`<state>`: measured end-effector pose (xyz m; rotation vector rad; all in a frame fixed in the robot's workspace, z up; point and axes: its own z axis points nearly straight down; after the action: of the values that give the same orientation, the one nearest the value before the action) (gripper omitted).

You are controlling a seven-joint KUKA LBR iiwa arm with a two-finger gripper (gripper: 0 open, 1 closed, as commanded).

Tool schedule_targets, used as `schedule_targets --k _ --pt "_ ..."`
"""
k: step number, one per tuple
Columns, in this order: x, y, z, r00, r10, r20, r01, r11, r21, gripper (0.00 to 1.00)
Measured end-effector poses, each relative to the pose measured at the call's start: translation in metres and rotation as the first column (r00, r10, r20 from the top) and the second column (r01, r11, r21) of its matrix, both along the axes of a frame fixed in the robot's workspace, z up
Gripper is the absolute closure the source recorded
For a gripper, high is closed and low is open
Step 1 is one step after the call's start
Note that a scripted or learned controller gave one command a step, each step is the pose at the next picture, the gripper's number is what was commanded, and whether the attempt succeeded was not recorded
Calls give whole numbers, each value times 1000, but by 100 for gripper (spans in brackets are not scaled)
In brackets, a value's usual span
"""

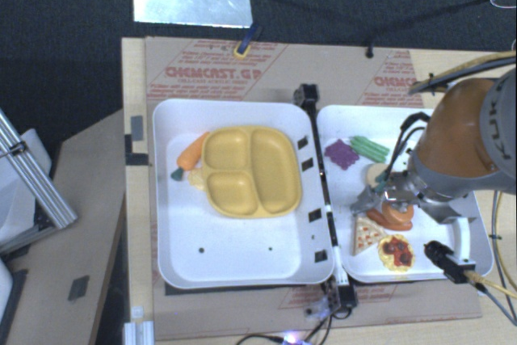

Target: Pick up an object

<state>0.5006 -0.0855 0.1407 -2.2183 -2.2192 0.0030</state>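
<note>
The hand (378, 202) hovers just over the hot dog (394, 215).

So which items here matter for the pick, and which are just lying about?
In play, right bin:
claw
hot dog
pizza slice
spaghetti plate
purple grapes
green beans

Lying about, left bin:
yellow divided tray
carrot

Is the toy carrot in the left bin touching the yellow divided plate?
Touching. In the camera view the carrot lies against the upper left rim of the yellow plate, and no white bin floor shows between them.
</note>
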Motion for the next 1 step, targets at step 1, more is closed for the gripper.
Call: schedule_targets --k 1 --pt "1 0 -27 1000 2 7 -2 1000 -2 0"
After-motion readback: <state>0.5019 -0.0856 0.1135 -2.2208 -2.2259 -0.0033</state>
